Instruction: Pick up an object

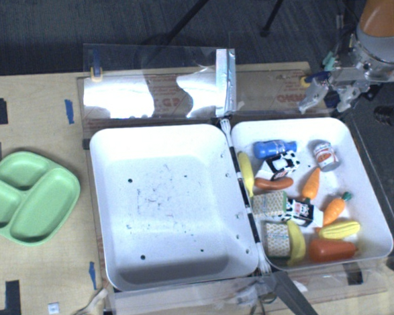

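Toys crowd the right bin (357, 142); gripper (327, 97), grip state unclear, hovers beyond its far rim.

Two bins side by side on table (31, 98). Toys piled in right bin (366, 168); left bin (116, 152) beside it. Divided plate (29, 196) left of both.

Left bin (109, 153): smooth white plastic, faintly scuffed. Right bin (358, 149), at 3 o'clock: same glossy plastic. Green divided tray (30, 196), at 9 o'clock: matt plastic. Bench (25, 98): pale wood. Clear panel (158, 82), at 12 o'clock: glossy, reflective.
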You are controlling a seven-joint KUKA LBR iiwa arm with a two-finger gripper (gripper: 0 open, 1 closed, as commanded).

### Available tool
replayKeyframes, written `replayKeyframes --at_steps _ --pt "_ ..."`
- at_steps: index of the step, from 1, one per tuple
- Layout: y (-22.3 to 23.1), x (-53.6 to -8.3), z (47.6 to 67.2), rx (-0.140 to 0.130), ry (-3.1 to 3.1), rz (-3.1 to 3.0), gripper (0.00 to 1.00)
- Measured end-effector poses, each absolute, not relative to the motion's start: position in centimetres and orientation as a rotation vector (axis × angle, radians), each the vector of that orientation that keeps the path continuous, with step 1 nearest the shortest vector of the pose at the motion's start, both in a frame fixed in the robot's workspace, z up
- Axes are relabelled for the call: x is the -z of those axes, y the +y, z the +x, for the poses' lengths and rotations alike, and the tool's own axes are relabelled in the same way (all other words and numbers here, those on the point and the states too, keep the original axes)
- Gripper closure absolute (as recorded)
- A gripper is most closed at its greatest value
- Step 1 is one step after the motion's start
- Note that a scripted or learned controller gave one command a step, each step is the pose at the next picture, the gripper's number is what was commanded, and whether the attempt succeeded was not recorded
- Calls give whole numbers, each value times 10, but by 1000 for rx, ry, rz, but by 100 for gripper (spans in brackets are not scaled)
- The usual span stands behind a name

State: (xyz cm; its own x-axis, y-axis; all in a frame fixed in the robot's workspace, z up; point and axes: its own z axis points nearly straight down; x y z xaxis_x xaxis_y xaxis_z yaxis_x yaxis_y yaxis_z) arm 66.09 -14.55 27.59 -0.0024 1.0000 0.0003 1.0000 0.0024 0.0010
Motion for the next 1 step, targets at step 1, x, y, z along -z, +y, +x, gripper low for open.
replayKeyframes --at_steps 1 --pt "-144 -287 662 -4 2224 2213 100"
